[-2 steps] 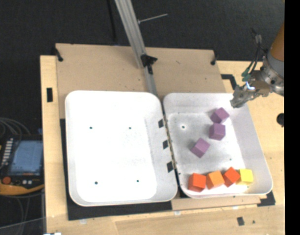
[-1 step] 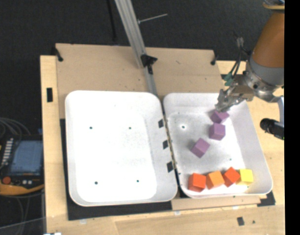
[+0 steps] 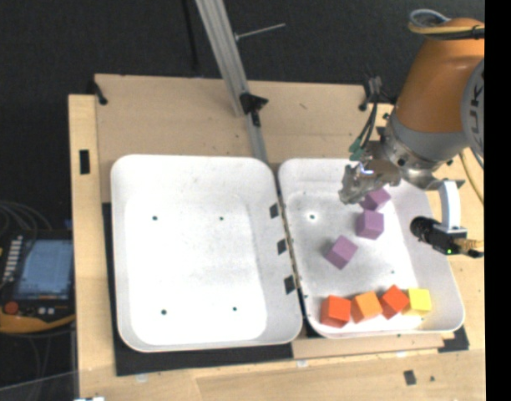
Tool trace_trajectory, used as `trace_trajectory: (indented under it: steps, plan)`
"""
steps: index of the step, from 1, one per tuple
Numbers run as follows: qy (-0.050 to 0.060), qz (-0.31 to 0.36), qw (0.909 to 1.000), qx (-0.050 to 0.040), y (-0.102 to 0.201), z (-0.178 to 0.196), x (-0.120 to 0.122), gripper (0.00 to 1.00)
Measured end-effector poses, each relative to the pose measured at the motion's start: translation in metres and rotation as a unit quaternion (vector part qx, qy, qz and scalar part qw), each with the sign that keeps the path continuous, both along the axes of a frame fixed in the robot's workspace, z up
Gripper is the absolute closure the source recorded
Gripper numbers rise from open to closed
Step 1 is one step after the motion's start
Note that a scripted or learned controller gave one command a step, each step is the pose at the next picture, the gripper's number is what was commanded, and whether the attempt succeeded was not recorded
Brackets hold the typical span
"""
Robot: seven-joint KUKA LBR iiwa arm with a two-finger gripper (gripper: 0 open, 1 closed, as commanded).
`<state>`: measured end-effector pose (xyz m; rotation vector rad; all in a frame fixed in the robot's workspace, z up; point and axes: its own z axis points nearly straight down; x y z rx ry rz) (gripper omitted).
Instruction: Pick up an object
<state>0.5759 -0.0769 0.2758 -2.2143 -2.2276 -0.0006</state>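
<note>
The gripper [image 3: 356, 186] is hanging low over the far part of the right bin [image 3: 310, 182], right at the farthest purple block [image 3: 376, 198]; whether its fingers are spread or closed on anything I cannot tell. Two more purple blocks are lying nearer in that bin: one [image 3: 371, 223] just beside the first, another [image 3: 341, 251] toward the bin's middle. Along the bin's near wall, an orange-red block [image 3: 336, 310], an orange block [image 3: 366, 306], a red block [image 3: 395, 300] and a yellow block [image 3: 419, 299] are sitting in a row, probably harder to reach there.

One fixed camera above, angled down on both bins [image 3: 197, 170] (whole bench visible).
</note>
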Motion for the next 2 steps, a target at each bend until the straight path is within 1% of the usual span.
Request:
trace_trajectory:
  steps: [1, 2]
  plan:
    - [0.000, 0.000, 1.0000, 0.0003, 0.052, 0.000, 0.003, 1.00]
    - [0.000, 0.000, 1.0000, 0.0004, 0.101, -0.010, -0.013, 1.00]
